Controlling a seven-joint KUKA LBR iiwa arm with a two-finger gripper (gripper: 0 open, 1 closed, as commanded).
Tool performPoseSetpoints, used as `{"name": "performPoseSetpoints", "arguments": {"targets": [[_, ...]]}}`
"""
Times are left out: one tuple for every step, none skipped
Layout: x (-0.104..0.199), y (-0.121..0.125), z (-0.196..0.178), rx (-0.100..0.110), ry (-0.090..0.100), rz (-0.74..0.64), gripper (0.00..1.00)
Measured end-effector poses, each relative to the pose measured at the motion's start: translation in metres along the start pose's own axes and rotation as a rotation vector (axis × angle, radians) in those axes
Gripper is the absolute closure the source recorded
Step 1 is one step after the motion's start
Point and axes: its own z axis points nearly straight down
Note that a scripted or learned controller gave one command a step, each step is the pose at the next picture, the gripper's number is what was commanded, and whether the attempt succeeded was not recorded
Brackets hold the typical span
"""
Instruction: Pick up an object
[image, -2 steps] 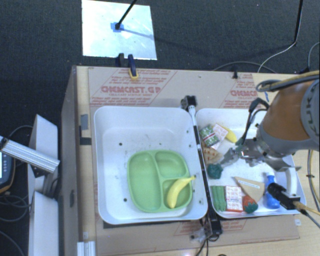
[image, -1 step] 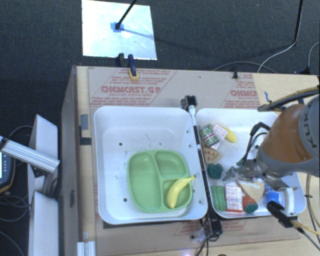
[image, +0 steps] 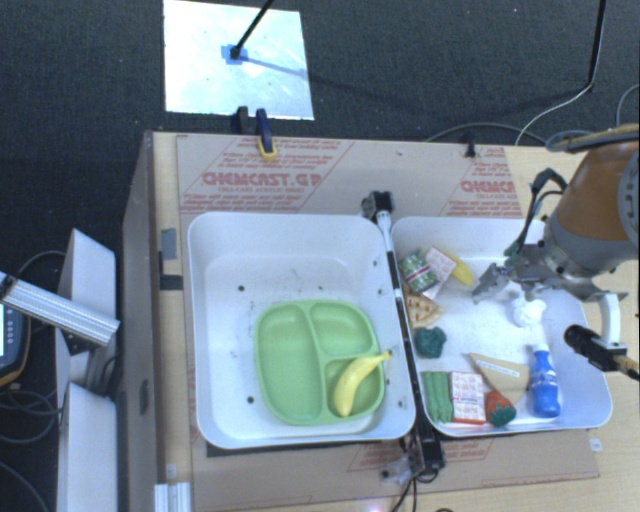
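In the left bin I see a green divided plate with a banana lying in its near right compartment. The right bin holds the clutter: small packets at its far left, a dark green lump beside the divider, a flat box near me, a cheese-like wedge, and a blue bottle at the near right. The gripper hangs over that bin's far middle; I cannot tell how it is set, and I see nothing in it.
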Motion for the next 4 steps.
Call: {"name": "performPoseSetpoints", "arguments": {"targets": [[-0.039, -0.053, 0.071, 0.004, 0.001, 0.002, 0.0], [0.006, -0.001, -0.009, 0.0, 0.002, -0.001, 0.0], [-0.047, -0.076, 0.069, 0.005, 0.001, 0.002, 0.0], [-0.054, 0.069, 0.013, -0.002, 0.0, -0.002, 0.0]]}}
